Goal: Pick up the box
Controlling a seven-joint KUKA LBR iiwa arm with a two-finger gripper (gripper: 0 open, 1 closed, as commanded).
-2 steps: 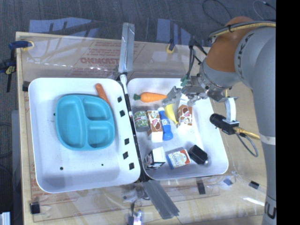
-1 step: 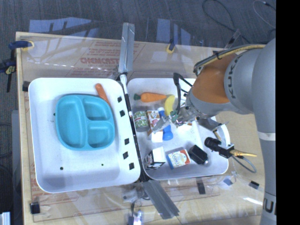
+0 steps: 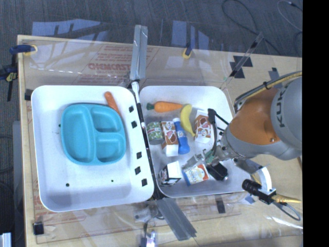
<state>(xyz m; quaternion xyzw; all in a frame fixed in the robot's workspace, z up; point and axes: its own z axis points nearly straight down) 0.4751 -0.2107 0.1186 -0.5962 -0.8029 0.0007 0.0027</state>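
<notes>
Several small boxes lie in the right bin (image 3: 180, 92). A blue and white carton (image 3: 196, 175) rests near the front wall, with a white box (image 3: 172, 170) to its left. A red and white carton (image 3: 203, 129) stands further back, and two small printed boxes (image 3: 168, 130) sit near the bin's middle. My gripper (image 3: 207, 161) hangs low over the front right part of this bin, just behind the blue and white carton. The grey wrist with its orange band (image 3: 251, 126) covers the bin's right side.
An orange carrot (image 3: 166, 107), a yellow banana (image 3: 186, 118) and a blue bottle (image 3: 182, 139) share the right bin. A black object (image 3: 219, 172) lies beside the gripper. The left bin (image 3: 46, 189) holds a blue divided plate (image 3: 94, 134) and a second carrot (image 3: 111, 101).
</notes>
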